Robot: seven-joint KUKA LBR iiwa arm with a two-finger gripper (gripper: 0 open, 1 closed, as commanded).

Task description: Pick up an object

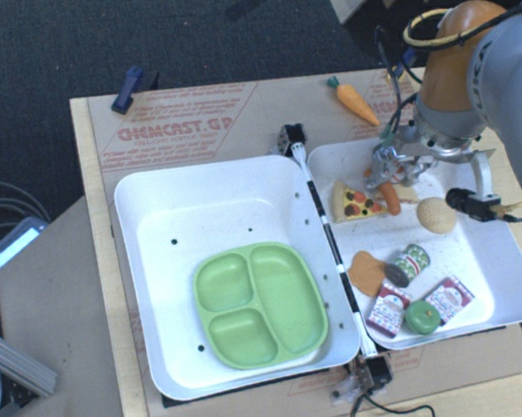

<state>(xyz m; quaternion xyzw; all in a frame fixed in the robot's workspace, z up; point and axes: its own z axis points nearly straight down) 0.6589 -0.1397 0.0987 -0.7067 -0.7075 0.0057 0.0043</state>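
My gripper [387, 170] hangs low over the back of the right bin [503, 258], under the grey wrist with the orange band. Right below it lie a reddish sausage [391, 199] and a pizza slice [355, 203]. A beige potato-like lump [437, 216] rests just to the right of them. Toward the front of this bin are an orange cookie [367, 273], a small can [407, 263], two red packets [386, 312] [452, 294] and a green round piece [422, 319]. I see nothing lifted off the bin floor.
The left bin [149, 217] holds a green divided plate [257, 304]. A toy carrot [355, 102] lies on the bench behind the right bin, and a blue clip [127, 90] sits at the bench's back left. A black clamp [292, 137] joins the bins at the back.
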